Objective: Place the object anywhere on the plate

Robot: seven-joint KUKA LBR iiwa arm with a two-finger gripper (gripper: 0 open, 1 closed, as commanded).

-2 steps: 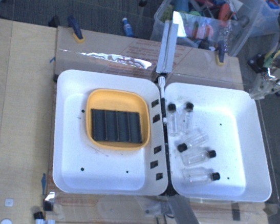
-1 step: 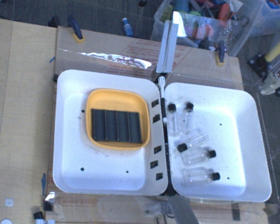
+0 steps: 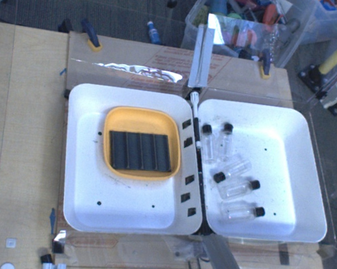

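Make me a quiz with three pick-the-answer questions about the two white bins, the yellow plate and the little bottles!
1. Where is the yellow plate?
A. In the left bin
B. In the right bin
C. On the floor

2. How many little clear bottles lie in the right bin?
A. Two
B. Five
C. Nine

3. What lies on the plate?
A. A clear bottle
B. A dark ridged block
C. A spoon

Answers:
1. A, the plate sits inside the left bin.
2. B, five black-capped bottles can be counted there.
3. B, a dark ridged block lies flat on the plate.
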